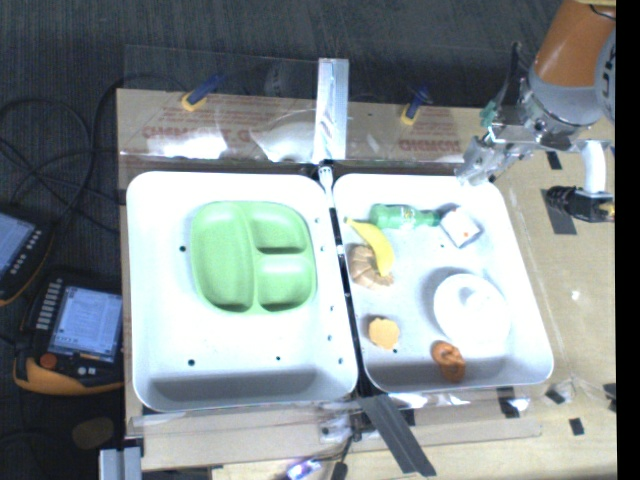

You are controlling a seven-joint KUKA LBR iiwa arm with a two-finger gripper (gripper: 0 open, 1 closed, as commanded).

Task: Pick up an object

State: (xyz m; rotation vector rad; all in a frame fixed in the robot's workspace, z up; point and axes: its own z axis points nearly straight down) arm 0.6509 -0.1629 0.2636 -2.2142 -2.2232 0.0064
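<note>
The right bin [520,268] holds several objects. A green bottle [400,215] lies on its side at the back, beside a small white box [460,230]. A yellow banana [375,248] rests against a tan lump [362,266] near the divider. An upturned white bowl [467,303] sits at the right, with an orange piece [383,332] and a reddish-brown piece [447,358] in front. My gripper [474,171] hangs over the bin's far right corner, above and behind the white box, with nothing seen in it.
The left bin [160,298] carries a green divided plate [252,253]. Clear plastic sheeting with clips [300,128] lies behind both bins. A black part [575,200] sits on the bench to the right of the arm.
</note>
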